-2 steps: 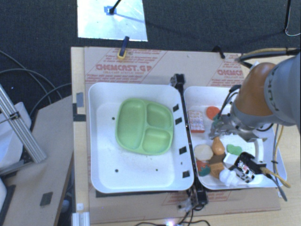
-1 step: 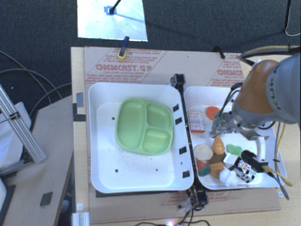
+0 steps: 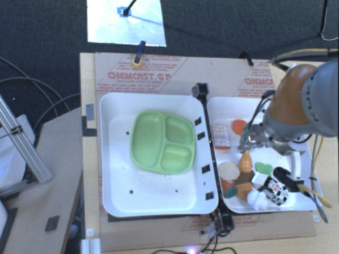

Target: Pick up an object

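Right bin (image 3: 222, 103), near rim: white toy (image 3: 257, 199) and a black-and-white spotted toy (image 3: 275, 189), touching, piled against the front wall. Shapes hard to read; which lies on which cannot be told.

Same bin, just behind: cream disc (image 3: 229, 170) by the divider wall, with small red and brown bits below it, too jumbled to name. Green piece (image 3: 263, 168) further right.

Task item (likeliest candidate, being closest to the claw): orange toy (image 3: 245, 162), tapered, standing between the cream disc and the green piece, its tip pointing at the claw.
- Handling, by judgement: light, hard plastic, smooth, not fragile.
- The taper could squirt out of a pinch, so take it low on the wider body, across its narrow width, not at the tip.
- Neighbours crowd its base, so a clean approach is tight.

Claw (image 3: 248, 142): just above the orange toy's tip, nothing seen in its hold. How far open cannot be told; the wrist covers it.

Behind the claw: printed packet (image 3: 221, 135), lying flat by the divider; red disc (image 3: 239, 126), partly hidden by the claw.

Left bin (image 3: 106, 157): green plate (image 3: 162, 142), three compartments.
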`<move>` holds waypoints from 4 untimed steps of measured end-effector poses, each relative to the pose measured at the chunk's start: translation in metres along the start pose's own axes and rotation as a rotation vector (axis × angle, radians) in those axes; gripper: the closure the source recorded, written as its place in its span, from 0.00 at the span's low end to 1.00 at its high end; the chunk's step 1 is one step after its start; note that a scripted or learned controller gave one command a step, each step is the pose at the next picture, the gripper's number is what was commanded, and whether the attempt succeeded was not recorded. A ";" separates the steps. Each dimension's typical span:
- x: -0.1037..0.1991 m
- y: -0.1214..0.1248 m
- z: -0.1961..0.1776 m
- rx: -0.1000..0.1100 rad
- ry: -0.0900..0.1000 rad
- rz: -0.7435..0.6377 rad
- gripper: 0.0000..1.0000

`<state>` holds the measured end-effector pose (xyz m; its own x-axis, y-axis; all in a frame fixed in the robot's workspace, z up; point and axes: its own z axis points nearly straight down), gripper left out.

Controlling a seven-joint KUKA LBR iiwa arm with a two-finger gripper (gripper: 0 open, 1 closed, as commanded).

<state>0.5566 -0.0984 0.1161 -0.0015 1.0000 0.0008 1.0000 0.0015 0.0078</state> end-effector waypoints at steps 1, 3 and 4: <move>0.000 0.000 0.000 0.000 0.000 0.000 0.00; 0.016 -0.027 -0.007 0.002 -0.002 -0.003 0.00; 0.006 -0.063 0.030 0.000 0.001 0.003 0.00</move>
<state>0.4940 -0.0925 0.0856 0.0016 1.0000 0.0019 1.0000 -0.0016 0.0077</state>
